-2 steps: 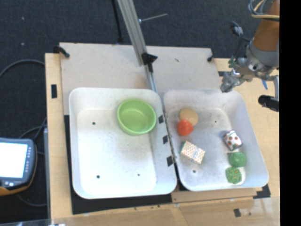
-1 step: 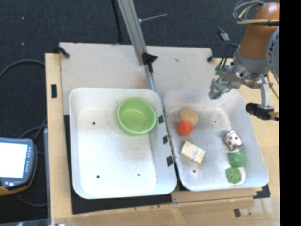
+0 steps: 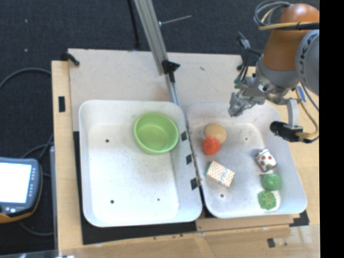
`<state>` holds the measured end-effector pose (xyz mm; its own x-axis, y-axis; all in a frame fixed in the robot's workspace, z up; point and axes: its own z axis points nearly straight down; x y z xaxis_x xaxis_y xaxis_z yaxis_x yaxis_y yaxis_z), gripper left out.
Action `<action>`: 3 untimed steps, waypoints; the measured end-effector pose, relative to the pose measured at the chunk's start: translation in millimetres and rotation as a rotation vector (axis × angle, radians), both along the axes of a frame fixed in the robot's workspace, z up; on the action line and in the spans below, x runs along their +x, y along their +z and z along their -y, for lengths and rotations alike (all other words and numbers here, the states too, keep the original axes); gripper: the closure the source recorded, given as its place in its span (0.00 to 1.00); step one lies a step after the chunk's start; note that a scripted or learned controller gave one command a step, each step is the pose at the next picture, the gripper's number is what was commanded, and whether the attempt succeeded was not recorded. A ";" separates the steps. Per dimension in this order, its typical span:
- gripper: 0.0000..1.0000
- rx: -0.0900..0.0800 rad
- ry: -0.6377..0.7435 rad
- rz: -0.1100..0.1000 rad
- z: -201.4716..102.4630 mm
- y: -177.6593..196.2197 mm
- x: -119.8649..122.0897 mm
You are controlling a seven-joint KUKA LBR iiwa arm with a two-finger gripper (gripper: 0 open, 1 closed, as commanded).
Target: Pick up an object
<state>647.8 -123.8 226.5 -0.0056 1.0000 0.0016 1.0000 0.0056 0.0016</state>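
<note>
End effector [image 3: 237, 107] hovering at right bin's [image 3: 244, 211] upper rim, positioning above tan ball [image 3: 215, 131]; finger state indiscernible, nothing visibly gripped.

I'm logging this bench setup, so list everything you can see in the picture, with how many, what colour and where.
bins: 2, white, side by side on the bench.
bowl: 1, light green, upper middle of the left bin.
tan round object: 1, beige, upper left of the right bin.
red ball: 1, red, touching the tan object's lower edge.
patterned box: 1, cream with dots, lower left of the right bin.
patterned small object: 1, white with red and dark marks, right side of the right bin.
green objects: 2, green, lower right of the right bin, one below the other.
metal pole: 1, silver, slanting above the bins.
screen device: 1, at the left edge.
arm: 1, grey and orange, from the right.
hand: 1, grey, above the right bin's top edge.
</note>
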 end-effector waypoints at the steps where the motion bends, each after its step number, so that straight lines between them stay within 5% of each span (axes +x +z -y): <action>1: 1.00 -0.001 0.000 -0.003 -49.1 -7.3 -22.9; 3: 1.00 0.000 0.001 -0.002 -139.0 -16.0 -60.5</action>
